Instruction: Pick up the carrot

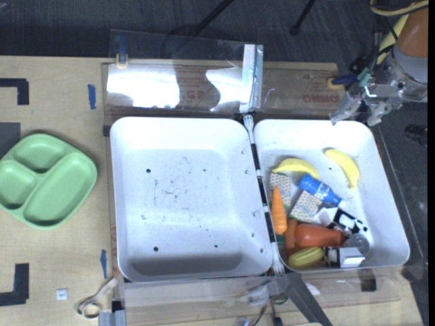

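the carrot [279, 210] lies in the right bin [387, 182], close against that bin's left wall, long and orange, running roughly from far to near with its near end tucked in among the other items. the gripper [358, 112] hangs well apart from it, over the far right corner of the right bin at the rim, at the end of the arm [408, 53] that comes in from the upper right. whether its fingers are apart or together i cannot tell, since they show as small dark prongs against the bench; nothing is seen between them.

the pile around the carrot is tight. a patterned white packet [299, 199] lies just to its right, and a blue bottle [318, 189] rests slantwise on top of that packet. one banana [293, 166] curves above the carrot's far end, and a second banana [343, 165] sits further right, apart from the heap. near the front wall a red-orange vegetable [316, 236] lies beside the carrot's near end, with a yellow-green piece of fruit [305, 257] in front of it, and a black and white object [350, 226] to the right that is too jumbled to name.

the left bin [129, 148] stands beside the right one, their walls touching. a green divided plate [44, 180] sits on the bench to the left, apart from both bins
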Robot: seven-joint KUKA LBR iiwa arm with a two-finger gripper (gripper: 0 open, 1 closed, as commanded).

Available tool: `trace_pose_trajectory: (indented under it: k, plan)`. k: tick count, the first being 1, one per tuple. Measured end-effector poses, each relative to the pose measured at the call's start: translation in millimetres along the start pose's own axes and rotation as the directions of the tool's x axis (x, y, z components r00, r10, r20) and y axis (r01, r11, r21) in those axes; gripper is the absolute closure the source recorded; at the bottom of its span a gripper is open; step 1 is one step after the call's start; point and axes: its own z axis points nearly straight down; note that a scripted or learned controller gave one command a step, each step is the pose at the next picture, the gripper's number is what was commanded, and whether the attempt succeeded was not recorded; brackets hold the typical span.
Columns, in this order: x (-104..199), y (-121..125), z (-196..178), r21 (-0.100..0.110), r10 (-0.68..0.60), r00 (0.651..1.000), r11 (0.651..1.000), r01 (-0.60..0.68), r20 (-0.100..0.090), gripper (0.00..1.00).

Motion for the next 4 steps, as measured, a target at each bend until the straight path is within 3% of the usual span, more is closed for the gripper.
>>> trace_pose_trajectory:
  k: [1,2,3,4]
  plan:
    - [18.4,1.2,139.2,0.003,0.311,0.951,0.951,-0.311,0.0,0.0]
    - [39.8,11.2,165.8,0.016,0.55,0.835,0.835,-0.55,0.011,0.0]
    - [43.0,15.8,154.1,-0.001,0.548,0.836,0.836,-0.548,0.001,1.0]
    - [41.6,15.5,165.6,-0.002,0.738,0.675,0.675,-0.738,0.0,1.0]
